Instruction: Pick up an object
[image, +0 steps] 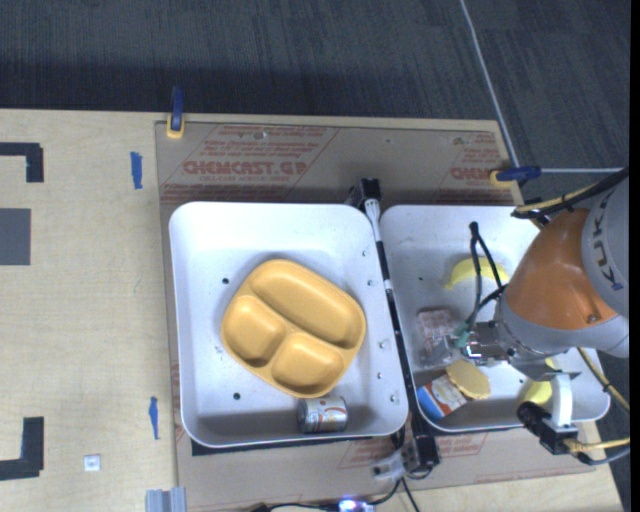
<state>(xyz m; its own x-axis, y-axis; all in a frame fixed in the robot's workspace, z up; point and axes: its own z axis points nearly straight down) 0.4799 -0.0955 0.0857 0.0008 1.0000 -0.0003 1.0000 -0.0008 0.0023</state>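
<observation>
In the right bin (420, 235) lie a yellow fruit-shaped object (463, 272), a clear crinkled packet (435, 330), a round tan piece (468, 379) and a small blue, white and orange package (439, 398). My gripper (476, 343) hangs low over this bin, just right of the clear packet and directly above the tan piece. The orange-banded wrist (560, 280) covers the bin's right half. Another yellow object (539, 392) peeks out below the arm.
The left bin (195, 300) holds a yellow three-compartment plate (292, 325) and a silver can (323, 415) lying on its side against the front wall. A black divider bar (380, 262) runs between the bins. Cables trail near the right bin's front edge.
</observation>
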